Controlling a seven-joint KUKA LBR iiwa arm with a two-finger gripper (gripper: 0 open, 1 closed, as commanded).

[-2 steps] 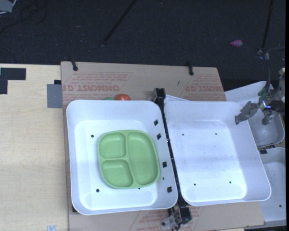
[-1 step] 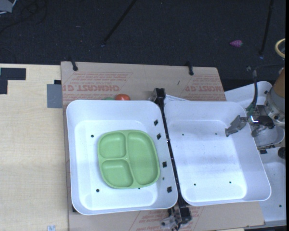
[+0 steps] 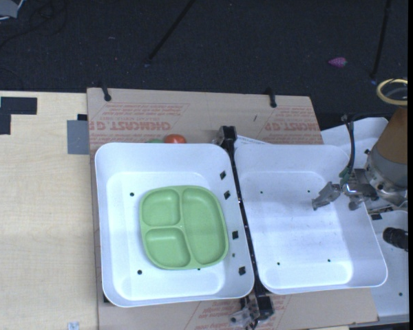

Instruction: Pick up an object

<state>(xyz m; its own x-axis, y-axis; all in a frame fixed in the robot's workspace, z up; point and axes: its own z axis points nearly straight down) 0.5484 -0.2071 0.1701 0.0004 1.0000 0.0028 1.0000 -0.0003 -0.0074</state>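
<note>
Nothing looks picked yet: the green divided plate [image 3: 184, 227] lies flat in the left bin [image 3: 117, 177], well apart from the hand [image 3: 328, 196], which hangs over the right bin [image 3: 361, 270], whether parted or together I cannot tell, an orange-red object [image 3: 175, 139] behind

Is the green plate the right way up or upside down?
Right way up: the green plate lies flat in the left bin, its three hollow compartments facing up.
</note>
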